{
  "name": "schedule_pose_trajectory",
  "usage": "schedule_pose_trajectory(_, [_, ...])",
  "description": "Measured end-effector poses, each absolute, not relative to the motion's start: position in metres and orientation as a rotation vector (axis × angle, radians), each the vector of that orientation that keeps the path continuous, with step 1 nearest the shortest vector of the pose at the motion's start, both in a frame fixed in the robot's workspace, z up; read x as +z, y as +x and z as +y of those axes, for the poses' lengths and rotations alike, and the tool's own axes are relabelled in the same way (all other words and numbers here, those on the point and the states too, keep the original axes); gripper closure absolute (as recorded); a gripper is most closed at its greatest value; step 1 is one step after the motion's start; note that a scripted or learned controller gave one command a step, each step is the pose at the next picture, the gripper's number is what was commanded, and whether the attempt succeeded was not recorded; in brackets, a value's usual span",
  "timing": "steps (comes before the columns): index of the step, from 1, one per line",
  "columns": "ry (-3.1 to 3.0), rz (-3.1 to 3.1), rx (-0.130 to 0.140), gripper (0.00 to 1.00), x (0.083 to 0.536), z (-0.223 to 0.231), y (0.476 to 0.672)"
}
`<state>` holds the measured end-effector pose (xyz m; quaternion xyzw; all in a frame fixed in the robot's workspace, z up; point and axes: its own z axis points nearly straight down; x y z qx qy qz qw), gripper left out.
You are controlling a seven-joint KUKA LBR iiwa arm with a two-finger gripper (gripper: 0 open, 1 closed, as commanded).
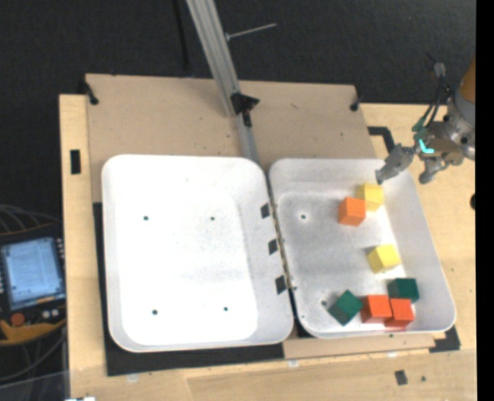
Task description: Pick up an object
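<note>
Just below spread fingers [392, 167]: yellow cube [372, 195]

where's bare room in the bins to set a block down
The left bin is bare across its floor. In the right bin, the left half is free, between the bins' shared edge and the yellow block. It is crowded along the near right corner and by the orange block.

Seven small blocks [353, 211], yellow, orange and green, in right bin [313, 190]
</note>
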<state>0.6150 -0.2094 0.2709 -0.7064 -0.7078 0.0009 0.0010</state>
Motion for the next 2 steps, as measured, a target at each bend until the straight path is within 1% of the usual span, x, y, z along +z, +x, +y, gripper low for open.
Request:
schedule_pose_trajectory(1, [-2.219, -2.227, 0.003, 0.00, 0.273, -0.210, 0.616])
schedule_pose_trajectory(2, [-2.220, -2.221, 0.006, 0.00, 0.211, -0.212, 0.617])
